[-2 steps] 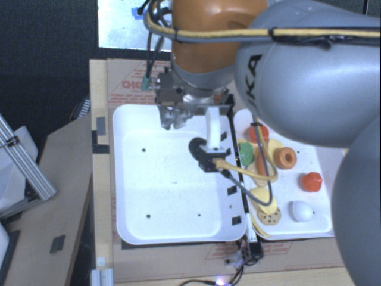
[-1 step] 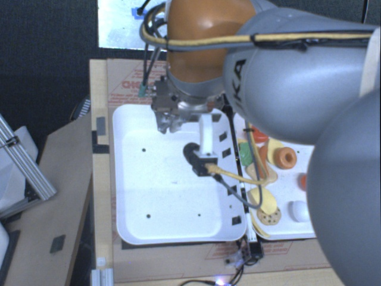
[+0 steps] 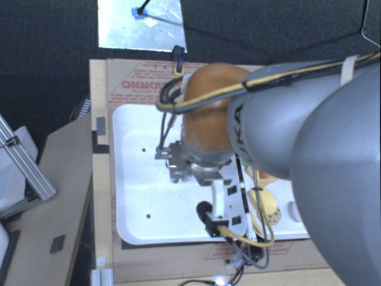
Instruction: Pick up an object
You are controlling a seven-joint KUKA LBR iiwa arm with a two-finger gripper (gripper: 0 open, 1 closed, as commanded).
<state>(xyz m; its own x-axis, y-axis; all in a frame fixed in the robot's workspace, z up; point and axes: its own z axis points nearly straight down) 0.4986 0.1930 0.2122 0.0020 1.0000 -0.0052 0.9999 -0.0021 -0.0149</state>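
A grey arm hangs over a white bin [image 3: 134, 159]. Its end effector [image 3: 177, 162] sits low over the bin floor; I cannot tell whether it is open or holding anything. To its right, beneath the arm, lies a pale yellow spotted object [image 3: 269, 205], possibly a soft, light toy, best grasped across its narrow middle.

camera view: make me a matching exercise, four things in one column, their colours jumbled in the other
Things:
1 bin
2 sheet at top
3 cardboard under the bin
4 small object at low right

Colours:
a pale yellow
b shiny silver
c white
d tan with red print

Pairs: 1-c; 2-b; 3-d; 4-a
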